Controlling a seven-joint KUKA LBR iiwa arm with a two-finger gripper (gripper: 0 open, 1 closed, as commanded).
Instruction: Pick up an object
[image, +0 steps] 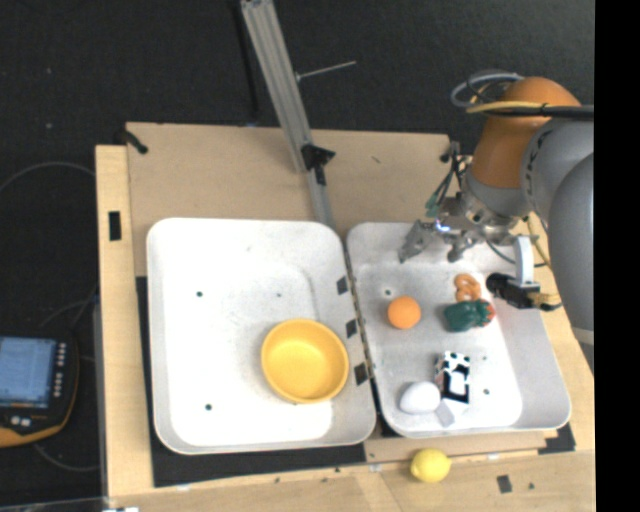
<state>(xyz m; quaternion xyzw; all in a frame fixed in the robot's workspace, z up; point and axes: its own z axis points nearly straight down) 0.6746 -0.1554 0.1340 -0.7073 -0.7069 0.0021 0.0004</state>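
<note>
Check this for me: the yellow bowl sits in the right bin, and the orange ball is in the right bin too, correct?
Not quite. The camera view shows the yellow bowl in the left bin, not the right one. The orange ball is indeed in the right bin.

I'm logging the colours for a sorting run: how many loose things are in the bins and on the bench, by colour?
Yellow: 2, the bowl in the left bin and the lemon on the bench
Orange: 2, the ball and the small ringed piece
Green: 1, the toy
White: 1, the egg-like thing
Black and white: 1, the block
Total: 7
</note>
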